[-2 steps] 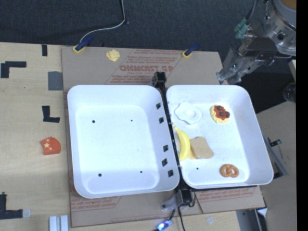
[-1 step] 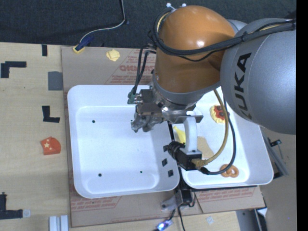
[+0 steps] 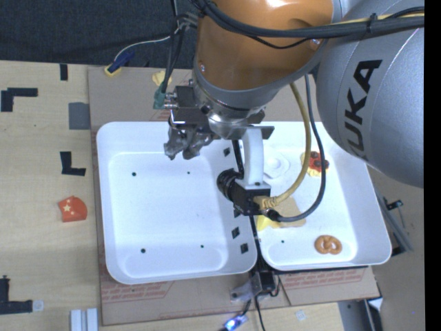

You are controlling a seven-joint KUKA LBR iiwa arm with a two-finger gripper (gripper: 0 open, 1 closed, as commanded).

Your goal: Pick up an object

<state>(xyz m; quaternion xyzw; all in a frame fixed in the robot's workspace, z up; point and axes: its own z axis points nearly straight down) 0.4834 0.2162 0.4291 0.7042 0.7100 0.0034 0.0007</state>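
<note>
White bins (image 3: 117,185) on bench, pretzel (image 3: 328,245) in right bin.

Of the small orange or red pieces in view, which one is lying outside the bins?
The orange-red piece on the bench left of the left bin. The pretzel-shaped one and the red-and-yellow one both lie inside the right bin.

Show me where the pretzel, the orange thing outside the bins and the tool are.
pretzel (image 3: 328,245): camera view, on its twisted middle.
orange thing (image 3: 72,209): camera view, on its top face.
tool (image 3: 182,147): camera view, at its dark fingertips.
</note>
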